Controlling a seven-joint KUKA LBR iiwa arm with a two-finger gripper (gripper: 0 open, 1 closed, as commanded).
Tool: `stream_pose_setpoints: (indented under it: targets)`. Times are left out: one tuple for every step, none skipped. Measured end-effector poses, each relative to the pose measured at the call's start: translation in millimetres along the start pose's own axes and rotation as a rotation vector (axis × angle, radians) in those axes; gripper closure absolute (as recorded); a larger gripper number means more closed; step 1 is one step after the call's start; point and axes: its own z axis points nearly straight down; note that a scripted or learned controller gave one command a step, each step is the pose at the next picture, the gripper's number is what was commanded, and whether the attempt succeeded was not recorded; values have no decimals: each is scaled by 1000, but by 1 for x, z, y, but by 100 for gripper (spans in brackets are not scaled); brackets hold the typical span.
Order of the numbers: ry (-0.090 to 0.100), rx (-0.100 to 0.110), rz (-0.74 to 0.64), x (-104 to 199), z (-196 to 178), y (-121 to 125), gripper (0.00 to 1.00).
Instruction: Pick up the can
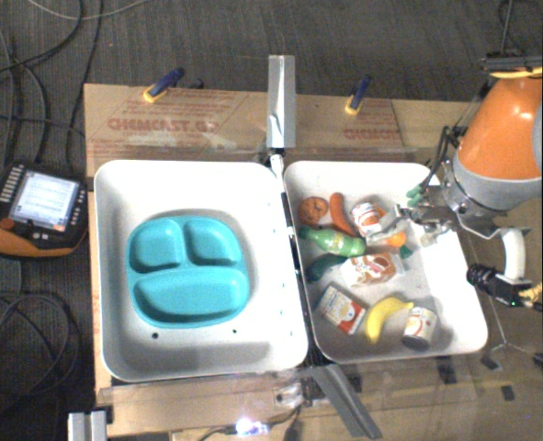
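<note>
Two fingers of the gripper [407, 220] hang over the right bin [455, 274], though whether spread or closed I cannot tell; one can [368, 217] lies just beside them, another can [420, 325] near the banana [382, 317]; a blue tray [190, 270] fills the left bin [110, 246].

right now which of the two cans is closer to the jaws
The upper can, red and white, lying beside the orange hot dog. It sits just left of the gripper; the other can lies by the banana.
</note>
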Motion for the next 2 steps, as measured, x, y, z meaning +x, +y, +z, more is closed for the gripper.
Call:
stream_pose_setpoints:
  targets:
    - [0,1,118,3,58,65,0]
    - [-5,-1,187,-29,128,71,0]
